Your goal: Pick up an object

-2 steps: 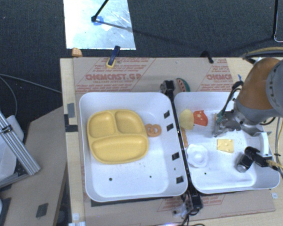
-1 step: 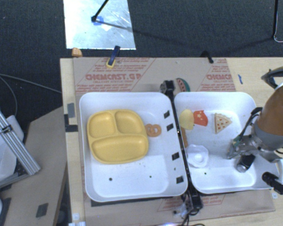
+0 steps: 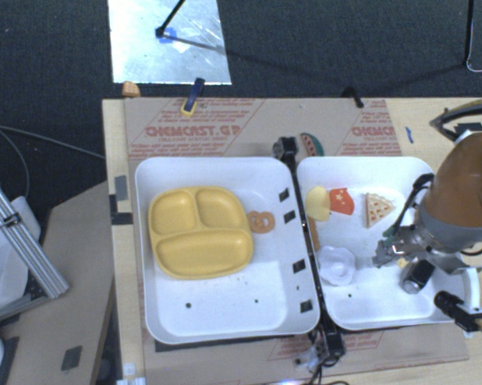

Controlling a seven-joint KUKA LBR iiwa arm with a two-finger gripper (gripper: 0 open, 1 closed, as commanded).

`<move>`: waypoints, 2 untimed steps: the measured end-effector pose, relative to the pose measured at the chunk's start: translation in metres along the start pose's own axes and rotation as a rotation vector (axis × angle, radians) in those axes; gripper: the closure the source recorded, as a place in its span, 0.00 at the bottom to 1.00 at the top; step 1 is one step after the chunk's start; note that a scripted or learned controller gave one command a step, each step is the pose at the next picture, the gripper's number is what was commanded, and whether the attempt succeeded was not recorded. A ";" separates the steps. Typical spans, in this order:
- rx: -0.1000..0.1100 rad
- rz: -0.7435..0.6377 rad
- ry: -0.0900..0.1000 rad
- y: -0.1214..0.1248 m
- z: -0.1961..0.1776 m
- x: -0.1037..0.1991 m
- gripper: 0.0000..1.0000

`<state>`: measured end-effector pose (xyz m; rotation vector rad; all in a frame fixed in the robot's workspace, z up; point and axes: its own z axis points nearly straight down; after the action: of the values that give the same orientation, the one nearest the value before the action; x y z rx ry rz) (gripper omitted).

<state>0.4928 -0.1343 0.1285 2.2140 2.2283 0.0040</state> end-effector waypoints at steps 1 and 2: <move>0.003 0.000 0.000 -0.006 0.046 0.044 1.00; 0.000 0.005 -0.002 -0.006 0.044 0.041 0.00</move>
<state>0.4870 -0.0937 0.0843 2.2187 2.2219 0.0016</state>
